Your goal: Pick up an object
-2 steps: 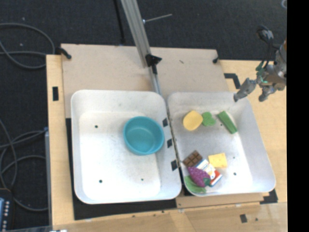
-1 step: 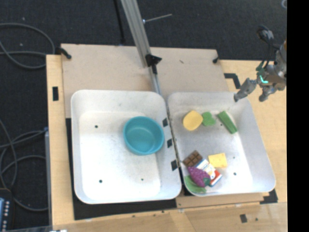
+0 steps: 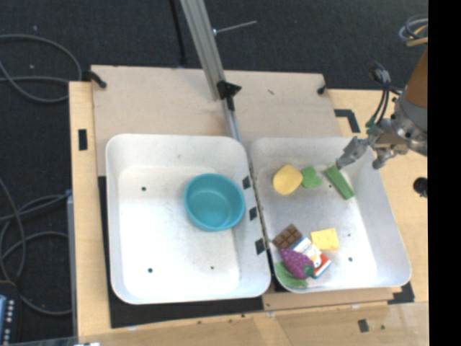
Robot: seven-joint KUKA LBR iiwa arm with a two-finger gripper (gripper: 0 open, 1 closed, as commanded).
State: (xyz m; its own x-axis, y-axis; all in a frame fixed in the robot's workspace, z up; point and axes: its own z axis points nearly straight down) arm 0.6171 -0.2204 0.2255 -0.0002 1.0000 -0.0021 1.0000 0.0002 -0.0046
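My gripper (image 3: pixel 366 154) hangs over the far right corner of the right bin (image 3: pixel 374 215), open, with nothing between its fingers. Just left of and below it lies a green bar (image 3: pixel 339 182). Further left sit a yellow rounded object (image 3: pixel 287 179) and a small green piece (image 3: pixel 311 178) touching it. At the bin's near edge are a brown chocolate piece (image 3: pixel 287 236), a yellow block (image 3: pixel 325 238), purple grapes (image 3: pixel 295 263) and a red and white item (image 3: pixel 319 261).
A blue bowl (image 3: pixel 214 201) stands in the left bin (image 3: pixel 144 265). A slanted metal rail (image 3: pixel 205 42) runs down from the top to the gap between the bins. Cables lie on the dark floor at the left.
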